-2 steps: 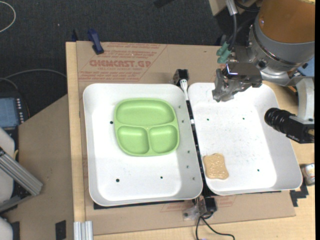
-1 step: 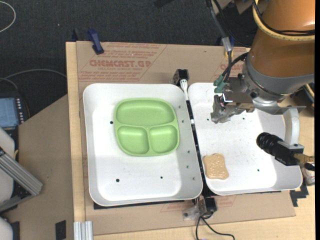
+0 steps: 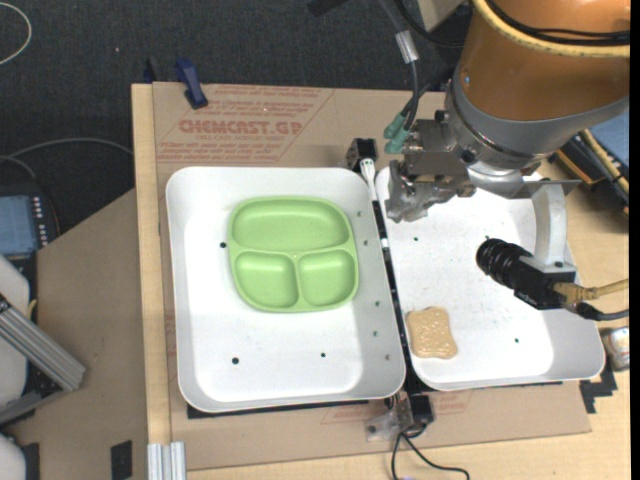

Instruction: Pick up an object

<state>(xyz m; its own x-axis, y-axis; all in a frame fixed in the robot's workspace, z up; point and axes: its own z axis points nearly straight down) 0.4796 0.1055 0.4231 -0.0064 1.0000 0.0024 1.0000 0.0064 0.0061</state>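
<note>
Since the task names no particular object, you have two candidates to list. Item one: a tan, flat, biscuit-like piece (image 3: 432,332) lying in the right bin (image 3: 560,363), close to its near edge and just beside its left wall. Item two: a green divided tray (image 3: 293,253) with three compartments, nothing in any of them, resting in the middle of the left bin (image 3: 200,298) towards its far edge.

Arm: the gripper (image 3: 415,193) hangs over the far-left corner of the right bin, well apart from the tan piece and nearer the wall the two bins share. Whether the jaws are open or closed you cannot tell; nothing is seen between them.

Risks, as a judgement: the tan piece is thin and lies flat, so the jaws may close above it or slide off. Its place near the wall leaves little room on that side. A descent from the present position would probably meet bare bin floor or the shared rim. Both bins sit on a cardboard-covered surface (image 3: 240,118).
</note>
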